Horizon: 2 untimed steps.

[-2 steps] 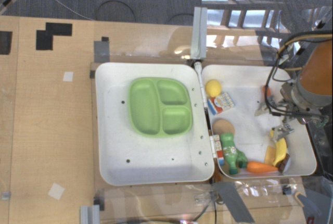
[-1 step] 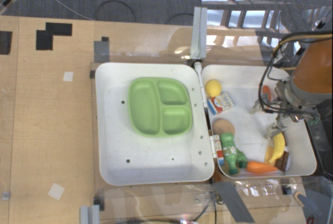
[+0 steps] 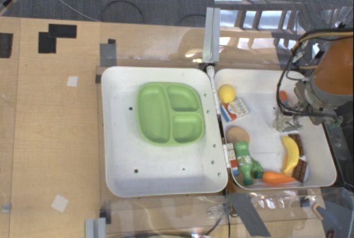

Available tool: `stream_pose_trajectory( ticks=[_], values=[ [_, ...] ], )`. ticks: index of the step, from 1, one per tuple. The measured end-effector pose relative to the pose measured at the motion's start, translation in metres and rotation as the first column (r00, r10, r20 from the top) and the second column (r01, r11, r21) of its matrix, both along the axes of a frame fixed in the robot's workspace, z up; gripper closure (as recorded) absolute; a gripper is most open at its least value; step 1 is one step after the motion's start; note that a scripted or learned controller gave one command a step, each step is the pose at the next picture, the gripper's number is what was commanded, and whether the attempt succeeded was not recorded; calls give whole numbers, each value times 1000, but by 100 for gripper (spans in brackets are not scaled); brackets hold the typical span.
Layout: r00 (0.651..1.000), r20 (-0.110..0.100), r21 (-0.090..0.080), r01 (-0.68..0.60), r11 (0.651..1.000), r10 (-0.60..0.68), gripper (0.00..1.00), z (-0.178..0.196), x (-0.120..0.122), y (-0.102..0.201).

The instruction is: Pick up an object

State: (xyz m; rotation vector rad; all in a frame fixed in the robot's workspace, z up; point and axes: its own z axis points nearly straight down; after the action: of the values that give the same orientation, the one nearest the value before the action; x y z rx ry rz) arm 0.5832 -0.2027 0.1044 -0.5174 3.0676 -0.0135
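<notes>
Nearest the camera, along the front wall of the right bin (image 3: 329,176), one carrot (image 3: 278,178) is lying crosswise, touching one green toy (image 3: 246,163) on its left and one dark bar (image 3: 300,169) on its right. One banana (image 3: 290,155), the likeliest pick, is lying just behind the carrot, its long axis running front to back. The gripper (image 3: 287,122) is hanging directly beyond the banana's far tip, very near it; whether it is wide or narrow cannot be told, and nothing is showing in its grasp. A short move toward the bin's front would be bringing it over the fruit. Farther left are sitting one brown egg (image 3: 237,134), one small packet (image 3: 234,109) and one lemon (image 3: 226,93). The left bin (image 3: 119,170) is holding one green tray (image 3: 169,113).
</notes>
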Motion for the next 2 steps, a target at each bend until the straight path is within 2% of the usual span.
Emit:
stream_pose_trajectory(
  ticks=[1, 2],
  values=[
    [1000, -1, 0, 0, 1000, 0, 0, -1, 0, 0],
    [995, -18, 3, 96, 995, -96, 0, -16, 9, -2]
  ],
)
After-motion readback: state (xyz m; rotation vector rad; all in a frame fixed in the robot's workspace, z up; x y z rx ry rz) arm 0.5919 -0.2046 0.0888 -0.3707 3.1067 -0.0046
